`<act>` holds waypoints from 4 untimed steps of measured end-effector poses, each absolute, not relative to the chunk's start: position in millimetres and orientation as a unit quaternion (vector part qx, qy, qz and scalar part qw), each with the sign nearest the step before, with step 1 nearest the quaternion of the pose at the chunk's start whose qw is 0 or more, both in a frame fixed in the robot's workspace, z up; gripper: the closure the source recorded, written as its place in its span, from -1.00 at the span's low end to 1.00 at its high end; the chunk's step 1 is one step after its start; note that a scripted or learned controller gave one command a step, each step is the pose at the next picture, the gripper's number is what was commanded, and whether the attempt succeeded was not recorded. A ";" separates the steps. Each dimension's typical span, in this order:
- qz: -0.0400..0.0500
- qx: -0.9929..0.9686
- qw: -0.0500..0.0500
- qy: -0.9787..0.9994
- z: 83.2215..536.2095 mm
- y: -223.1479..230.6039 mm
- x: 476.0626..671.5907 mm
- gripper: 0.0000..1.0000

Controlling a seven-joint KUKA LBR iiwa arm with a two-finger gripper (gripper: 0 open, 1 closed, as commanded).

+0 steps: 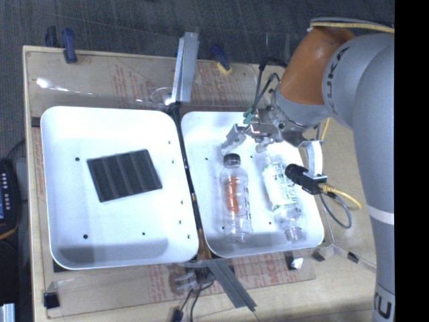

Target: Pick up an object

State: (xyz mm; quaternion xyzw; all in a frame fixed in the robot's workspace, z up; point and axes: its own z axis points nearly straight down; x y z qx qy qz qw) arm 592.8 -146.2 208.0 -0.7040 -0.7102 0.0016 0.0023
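Observation:
Two clear plastic bottles lie in the right bin [203, 146]. The one with a black cap and orange contents [234, 196] lies along the bin's middle, cap toward the far side. The other bottle, with a white and green label [281, 190], lies to its right. In the left bin [57, 173] rests a dark ribbed rectangular pad [125, 174]. My gripper [247, 134] hangs over the far part of the right bin, just beyond the black cap and close to the labelled bottle's upper end. Nothing shows held in it.
A metal bar [185, 66] rises at the back, where the two bins meet. Blue clamps [68, 44] hold the bench's far edge. A black fitting with a yellow cable [338, 203] hangs off my wrist over the right bin's right rim.

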 end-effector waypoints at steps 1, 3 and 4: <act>0.001 -0.666 0.001 -0.746 91.4 -182.1 571.4 -1.00; -0.006 -0.615 -0.012 -0.789 109.0 -160.8 524.5 1.00; 0.000 -0.647 0.001 -0.762 220.9 -86.1 561.4 1.00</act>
